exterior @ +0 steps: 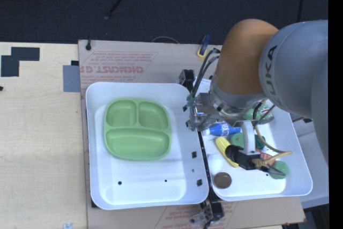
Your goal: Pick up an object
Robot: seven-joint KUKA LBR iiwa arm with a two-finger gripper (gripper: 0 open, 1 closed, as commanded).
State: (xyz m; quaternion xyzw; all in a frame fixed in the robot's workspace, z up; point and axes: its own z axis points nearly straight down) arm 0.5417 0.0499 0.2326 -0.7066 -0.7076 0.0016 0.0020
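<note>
Item 1. Wooden bench, far left, bare pale top w/ grey patches.
Item 2. Cardboard sheet w/ red print, under both bins.
Item 3. Left bin, white, shallow. Holds a green divided plate, 3 compartments, lying flat in the bin's far half and toward its left side. Near half shows bare floor.
Item 4. Gripper, low over the divide btw. the bins, at the far-left corner of the right bin. Grey arm w/ orange band comes in from the right and hides most of it. How far open: cannot tell. Nothing seen held.
Item 5. Right bin, white, approx. half covered by the arm. Candidate objects, all lying loose:
- blue item, just right of gripper, contact unclear.
- yellow item, just near of the blue one.
- brown disc, near-left corner, apart from the rest.
- green item, right of centre, partly hidden.
</note>
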